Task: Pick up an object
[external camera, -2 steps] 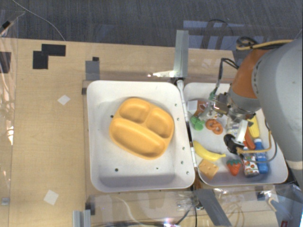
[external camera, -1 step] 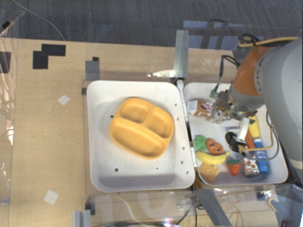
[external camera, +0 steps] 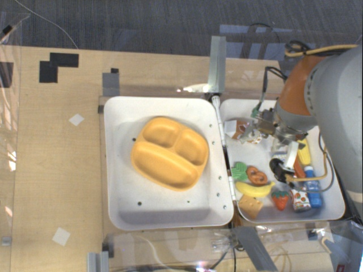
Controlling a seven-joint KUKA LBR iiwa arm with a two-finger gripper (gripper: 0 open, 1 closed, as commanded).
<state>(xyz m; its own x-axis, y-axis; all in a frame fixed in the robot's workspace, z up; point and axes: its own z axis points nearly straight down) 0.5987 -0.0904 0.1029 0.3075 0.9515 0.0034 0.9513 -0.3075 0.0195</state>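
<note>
grey arm in from the right, bent low over the right bin [external camera: 336,209], gripper [external camera: 256,128] down toward that bin's far left part. cannot tell whether apart or together, with too much wrist and clutter in the way. nothing visibly clamped, so no claiming a hold.

just left of the gripper: a small reddish-brown piece [external camera: 243,130] beside a scrap of white, too small to name. likely the target, judging by closeness alone. touching or merely near, hard to say.

nearer in the same bin, the other candidates, crowded toward the near wall:
- green piece [external camera: 239,169] by the left wall, with a brown ring [external camera: 257,176] just to its right
- banana [external camera: 253,189] lying crosswise just near of both
- tan block [external camera: 251,207] in the near left corner
- red strawberry-like toy [external camera: 279,200], small carton [external camera: 301,200] and blue bottle [external camera: 312,187] in a tight row to the right

packed close like that, awkward to take singly — perhaps the reason for going after the lone piece at the far end instead.

in the left bin [external camera: 122,211], a yellow divided plate [external camera: 170,152], alone in the middle and well apart from the arm. broad, smooth and shallow-rimmed, so probably a poor match for a narrow two-finger pinch.

judged stage: reaching or about to close, nothing lifted. main risk: little room between target, far wall and bin edge, hence a glancing contact or a push aside rather than a clean grasp.
</note>
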